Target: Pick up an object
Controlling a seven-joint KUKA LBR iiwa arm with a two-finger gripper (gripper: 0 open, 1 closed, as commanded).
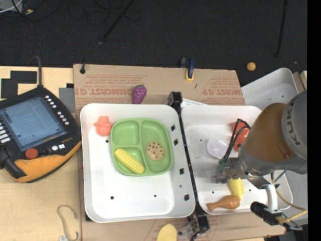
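- A yellow toy (167,232) lies on the worktop, left of and below the pincer (224,174).
- The pincer sits low in the right bin (200,134); its grip cannot be told.
- A yellow bottle-shaped toy (236,188) lies just beside it, a toy drumstick (225,203) just beyond.

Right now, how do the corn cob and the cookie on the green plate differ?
The corn cob is yellow and elongated, lying slantwise; the cookie is tan, round and flat with dark specks. The corn cob fills the large lower compartment's left part, while the cookie sits further right, near the divider. Both rest on the green plate in the left bin.
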